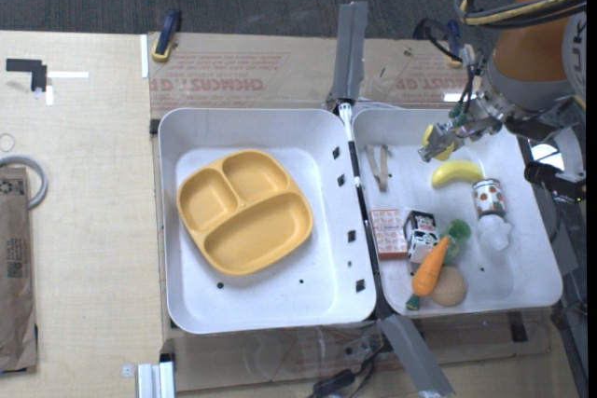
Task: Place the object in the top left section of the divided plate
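The gripper (446, 137) is hovering at the far edge of the right white bin (532, 294), apparently pinching a small yellow-green object (435, 143). Just near it, a smooth yellow banana (456, 172) is lying. The yellow divided plastic plate (245, 211) is sitting in the left white bin (187, 294), with open floor around it.

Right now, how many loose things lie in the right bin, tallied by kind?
Toy fruit and vegetables: 3 (banana, carrot, brown potato-like piece)
Small boxes or cartons: 2 (red box, black-and-white carton)
Cans: 1 (can)
Total: 6
The small yellow thing at the gripper is too unclear to count.
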Robot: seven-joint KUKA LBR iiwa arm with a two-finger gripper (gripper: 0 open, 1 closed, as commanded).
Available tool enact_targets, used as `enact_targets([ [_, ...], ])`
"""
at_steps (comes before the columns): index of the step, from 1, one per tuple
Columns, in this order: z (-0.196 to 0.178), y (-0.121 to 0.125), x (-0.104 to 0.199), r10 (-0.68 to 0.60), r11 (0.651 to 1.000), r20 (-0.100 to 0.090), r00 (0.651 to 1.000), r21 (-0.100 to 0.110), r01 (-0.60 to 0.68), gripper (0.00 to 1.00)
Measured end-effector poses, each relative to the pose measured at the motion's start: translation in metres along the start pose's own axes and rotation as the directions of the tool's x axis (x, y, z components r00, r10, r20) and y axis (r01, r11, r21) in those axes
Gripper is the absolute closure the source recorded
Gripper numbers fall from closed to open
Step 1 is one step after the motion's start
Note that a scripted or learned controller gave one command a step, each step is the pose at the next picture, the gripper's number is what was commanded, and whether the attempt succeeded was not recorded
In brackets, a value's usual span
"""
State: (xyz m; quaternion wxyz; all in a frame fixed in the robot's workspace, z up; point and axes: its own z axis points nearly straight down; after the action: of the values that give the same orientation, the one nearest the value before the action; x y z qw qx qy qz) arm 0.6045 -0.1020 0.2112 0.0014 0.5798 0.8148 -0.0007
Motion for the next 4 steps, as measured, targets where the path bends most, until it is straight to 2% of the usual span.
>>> enact_targets([
  [1,0.020,-0.038,0.099,0.111,0.994,-0.003,0.994,0.005,-0.111,1.00],
  [2,0.020,-0.051,0.192,0.040,0.999,-0.003,0.999,0.004,-0.040,1.00],
  [3,0.063,-0.044,0.241,-0.053,0.999,-0.003,0.999,0.005,0.053,1.00],
  [4,0.116,-0.016,0.325,0.133,0.991,-0.004,0.991,-0.009,-0.133,1.00],
])
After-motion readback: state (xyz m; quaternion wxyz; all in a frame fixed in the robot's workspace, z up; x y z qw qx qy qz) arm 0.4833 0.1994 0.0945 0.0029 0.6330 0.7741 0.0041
